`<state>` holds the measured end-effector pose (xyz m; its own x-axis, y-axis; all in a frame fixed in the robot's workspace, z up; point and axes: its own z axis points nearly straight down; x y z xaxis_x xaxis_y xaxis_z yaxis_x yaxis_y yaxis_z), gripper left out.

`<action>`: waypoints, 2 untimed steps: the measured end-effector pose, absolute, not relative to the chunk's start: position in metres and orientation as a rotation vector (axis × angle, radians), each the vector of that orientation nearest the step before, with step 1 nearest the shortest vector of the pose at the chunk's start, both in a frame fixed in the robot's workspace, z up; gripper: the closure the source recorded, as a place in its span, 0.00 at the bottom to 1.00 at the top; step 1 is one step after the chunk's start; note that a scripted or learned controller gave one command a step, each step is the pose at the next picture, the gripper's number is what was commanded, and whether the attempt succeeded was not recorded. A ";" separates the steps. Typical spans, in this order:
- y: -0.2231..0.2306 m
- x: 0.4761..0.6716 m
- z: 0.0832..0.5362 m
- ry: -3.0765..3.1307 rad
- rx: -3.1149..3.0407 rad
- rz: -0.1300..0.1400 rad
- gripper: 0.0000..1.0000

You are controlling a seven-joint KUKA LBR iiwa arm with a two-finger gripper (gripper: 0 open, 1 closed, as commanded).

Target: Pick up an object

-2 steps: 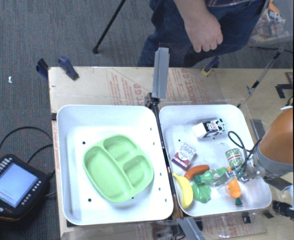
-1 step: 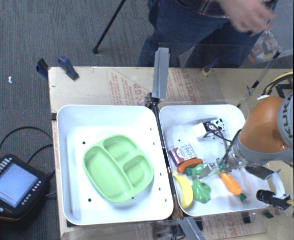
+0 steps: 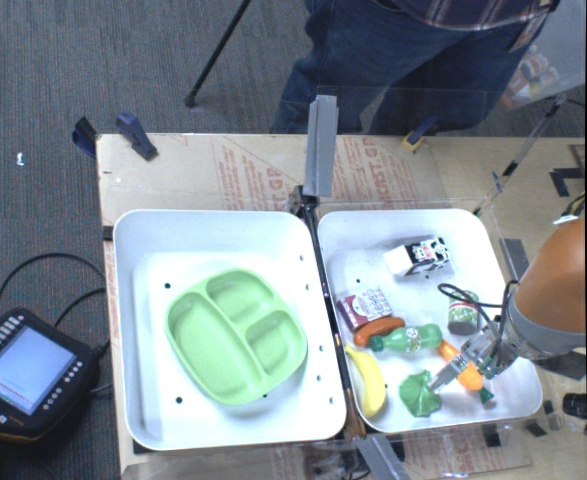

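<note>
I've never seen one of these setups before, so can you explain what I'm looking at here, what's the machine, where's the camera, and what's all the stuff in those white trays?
This is one picture from a camera fixed above a bench, looking down at a slant. The grey and orange shape at the right is a robot arm; its gripper is low in the right bin, close by an orange carrot toy. I cannot tell whether it holds anything.

That bin also has a banana, a green bottle, a green leafy toy, a sausage, a black-and-white cow toy and a small can. The left bin holds a green divided plate. A person stands behind the bench.
</note>
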<state>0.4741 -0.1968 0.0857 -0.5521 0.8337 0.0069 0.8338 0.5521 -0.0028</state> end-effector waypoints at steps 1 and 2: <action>-0.197 0.473 0.093 -2.752 -1.489 -0.003 1.00; -0.170 0.476 0.219 -2.772 -1.471 0.000 1.00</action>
<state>0.4764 -0.1704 0.2194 -0.5606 0.8281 0.0034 0.8281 0.5606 -0.0016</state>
